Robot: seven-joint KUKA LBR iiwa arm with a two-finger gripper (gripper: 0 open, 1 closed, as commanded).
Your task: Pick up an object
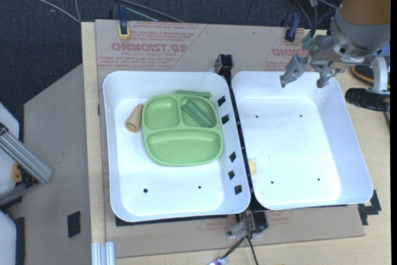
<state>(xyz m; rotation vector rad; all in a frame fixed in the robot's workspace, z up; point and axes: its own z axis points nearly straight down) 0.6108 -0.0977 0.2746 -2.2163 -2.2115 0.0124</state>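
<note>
A green divided plate [181, 131] lies in the left bin [124, 189]. A darker green flat piece [198, 110] rests across its upper right compartment. A tan cone-shaped piece [133, 118] lies just left of the plate. A small orange bit [251, 166] sits at the left wall of the right bin [347, 158]. My gripper [307, 75] hangs over the far edge of the right bin, its two fingers apart and nothing between them.
Black clamps [223, 63] sit along the seam between the bins. Blue clips [124, 20] hold the cardboard sheet at the back. Cables run over the dark floor behind the bench. A metal rail [22, 155] lies at the left.
</note>
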